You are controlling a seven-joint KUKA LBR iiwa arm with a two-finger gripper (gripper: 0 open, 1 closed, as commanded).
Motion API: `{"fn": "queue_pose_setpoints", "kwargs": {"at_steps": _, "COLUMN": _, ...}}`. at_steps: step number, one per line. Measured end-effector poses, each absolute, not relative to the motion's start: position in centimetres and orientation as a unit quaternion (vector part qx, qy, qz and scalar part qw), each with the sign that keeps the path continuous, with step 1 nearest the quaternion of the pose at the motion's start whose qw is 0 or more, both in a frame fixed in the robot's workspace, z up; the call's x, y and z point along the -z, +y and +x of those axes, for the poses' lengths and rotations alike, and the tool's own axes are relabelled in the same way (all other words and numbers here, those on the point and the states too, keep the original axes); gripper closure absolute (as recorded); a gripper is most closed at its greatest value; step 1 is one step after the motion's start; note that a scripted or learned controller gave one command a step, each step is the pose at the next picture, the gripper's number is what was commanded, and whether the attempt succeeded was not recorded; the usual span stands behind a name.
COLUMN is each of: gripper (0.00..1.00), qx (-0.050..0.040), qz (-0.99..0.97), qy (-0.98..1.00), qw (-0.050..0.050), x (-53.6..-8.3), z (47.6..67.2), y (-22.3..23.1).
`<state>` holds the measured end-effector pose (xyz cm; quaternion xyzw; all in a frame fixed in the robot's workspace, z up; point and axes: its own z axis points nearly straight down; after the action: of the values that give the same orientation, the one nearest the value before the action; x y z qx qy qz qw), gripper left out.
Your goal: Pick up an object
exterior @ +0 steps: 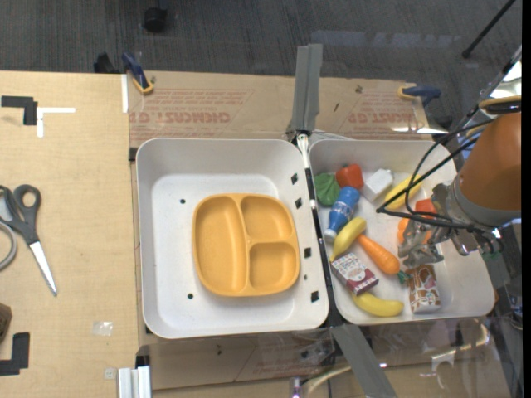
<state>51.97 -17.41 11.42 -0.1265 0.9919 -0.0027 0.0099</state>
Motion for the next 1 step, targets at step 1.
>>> {"fn": "queue_pose_setpoints", "kwargs": {"at_steps": 1, "gripper": 1.00, "qx": 0.0001, "qz": -0.027, "qy": 1.000, "qw": 0.003, "x": -27.36, "z": 54.75, "y": -11.79}}
